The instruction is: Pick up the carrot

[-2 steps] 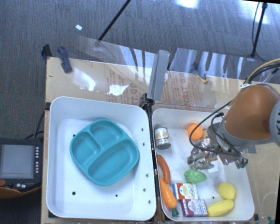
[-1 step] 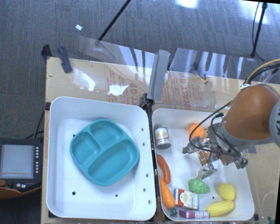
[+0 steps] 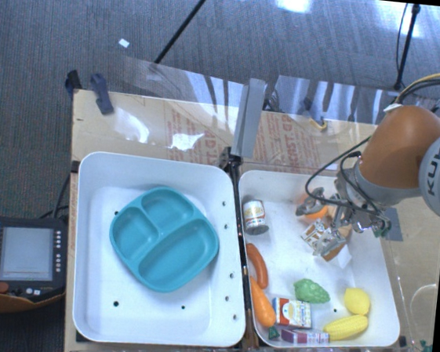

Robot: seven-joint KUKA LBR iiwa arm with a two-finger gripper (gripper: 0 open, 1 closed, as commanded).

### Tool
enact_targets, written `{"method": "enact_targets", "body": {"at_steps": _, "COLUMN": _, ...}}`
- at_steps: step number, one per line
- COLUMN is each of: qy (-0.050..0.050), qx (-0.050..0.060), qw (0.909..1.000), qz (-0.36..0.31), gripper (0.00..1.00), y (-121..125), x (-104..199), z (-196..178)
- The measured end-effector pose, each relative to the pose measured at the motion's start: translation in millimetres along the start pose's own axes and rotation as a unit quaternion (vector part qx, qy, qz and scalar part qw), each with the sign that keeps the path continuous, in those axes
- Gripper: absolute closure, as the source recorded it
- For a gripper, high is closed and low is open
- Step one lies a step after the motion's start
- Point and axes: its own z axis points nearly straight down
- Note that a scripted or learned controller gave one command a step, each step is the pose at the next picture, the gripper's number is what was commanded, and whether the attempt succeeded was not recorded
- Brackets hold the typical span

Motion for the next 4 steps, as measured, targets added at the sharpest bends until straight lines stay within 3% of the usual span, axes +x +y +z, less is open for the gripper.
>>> {"method": "enact_targets", "body": {"at_steps": 1, "qy": -0.003, "qx": 0.0, "qw": 1.0, "qz": 0.0, "gripper": 1.0, "y": 1.2, "x": -2.2, "z": -11.3}}
{"method": "enact_targets", "body": {"at_steps": 2, "qy": -0.002, "qx": -0.001, "qw": 1.0, "qz": 0.0, "gripper": 0.0, "y": 1.2, "x": -1.9, "z": -10.6}}
{"method": "enact_targets", "body": {"at_steps": 3, "qy": 0.001, "qx": 0.0, "qw": 0.9922, "qz": 0.125, "gripper": 0.0, "y": 75.9, "x": -22.6, "z": 1.1}}
{"method": "enact_targets", "body": {"at_steps": 4, "qy": -0.001, "qx": 0.0, "qw": 0.9923, "qz": 0.124, "gripper": 1.0, "y": 77.0, "x": -24.5, "z": -10.1}}
